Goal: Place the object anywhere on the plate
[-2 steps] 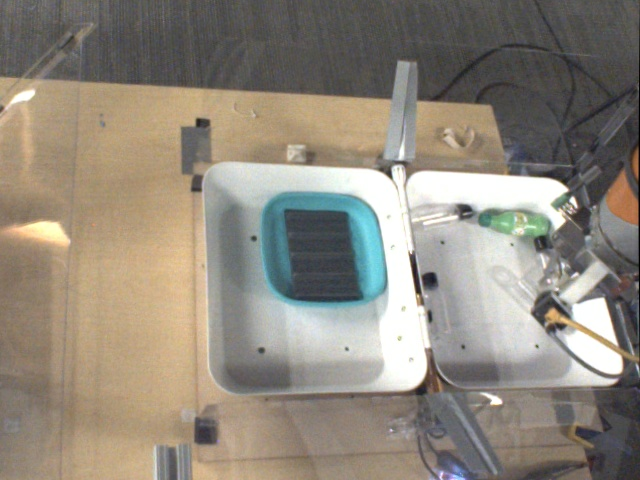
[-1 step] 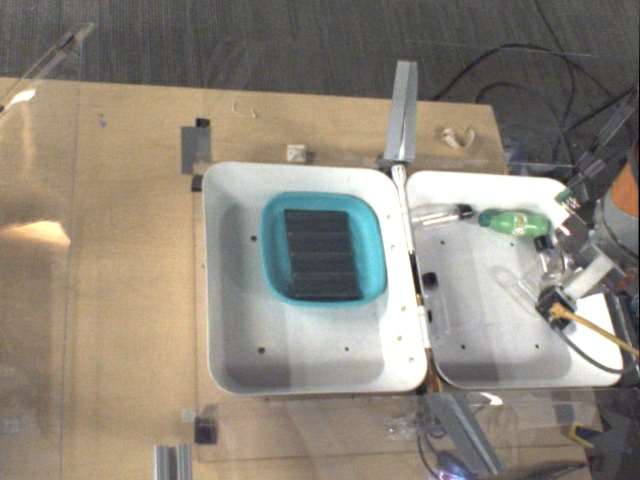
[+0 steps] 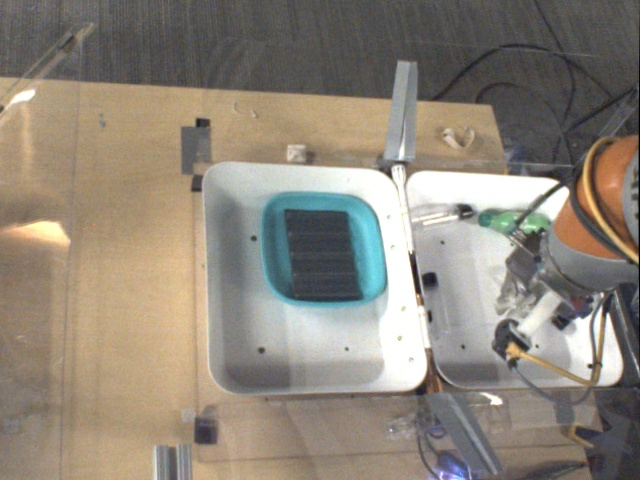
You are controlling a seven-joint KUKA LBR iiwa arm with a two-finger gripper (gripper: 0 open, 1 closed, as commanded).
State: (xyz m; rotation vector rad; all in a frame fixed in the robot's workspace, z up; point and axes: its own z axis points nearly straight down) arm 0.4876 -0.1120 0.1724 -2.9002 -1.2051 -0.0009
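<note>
Arm (image 3: 600,208) cut off at right picture edge, right bin (image 3: 455,268) far side hidden beneath it, green object (image 3: 497,220) partly covered, gripper (image 3: 520,303) fingers too small to resolve

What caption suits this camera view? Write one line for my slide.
Arm's gripper over the right bin near a green screwdriver; teal plate in the left bin.

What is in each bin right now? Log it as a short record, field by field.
left bin: holds a teal plate with a dark ridged centre
right bin: holds a green-handled tool near its far edge and a small dark item by the left wall
arm: over the right bin
gripper: low over the right bin floor
object on plate: not yet
</note>
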